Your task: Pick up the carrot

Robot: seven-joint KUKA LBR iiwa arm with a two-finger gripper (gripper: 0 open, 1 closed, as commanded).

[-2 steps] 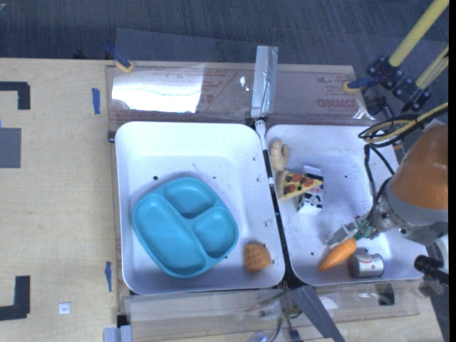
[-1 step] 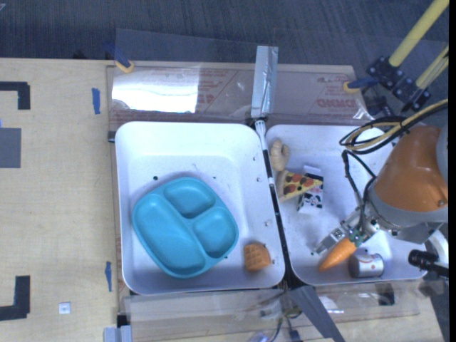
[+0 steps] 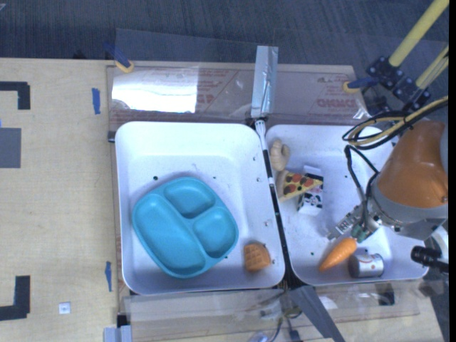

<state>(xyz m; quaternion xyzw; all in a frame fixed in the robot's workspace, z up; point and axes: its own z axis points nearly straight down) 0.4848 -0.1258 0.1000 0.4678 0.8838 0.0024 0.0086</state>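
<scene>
The orange carrot (image 3: 337, 254) lies in the right bin (image 3: 317, 142) near its front wall, with the thin tip pointing front-left and the thick end up and to the right. My gripper (image 3: 355, 229) is low over that thick end, touching or nearly touching it. The grey wrist and orange band (image 3: 417, 169) rise behind it and hide the bin's right side. Whether the carrot sits between the jaws is not visible.
A small silver can (image 3: 367, 264) lies just right of the carrot. A pizza slice toy (image 3: 299, 184), a black-and-white item (image 3: 311, 200) and a beige figure (image 3: 278, 155) sit further back. The left bin (image 3: 142, 148) holds a blue divided plate (image 3: 185, 225) and a brown bun (image 3: 257, 256).
</scene>
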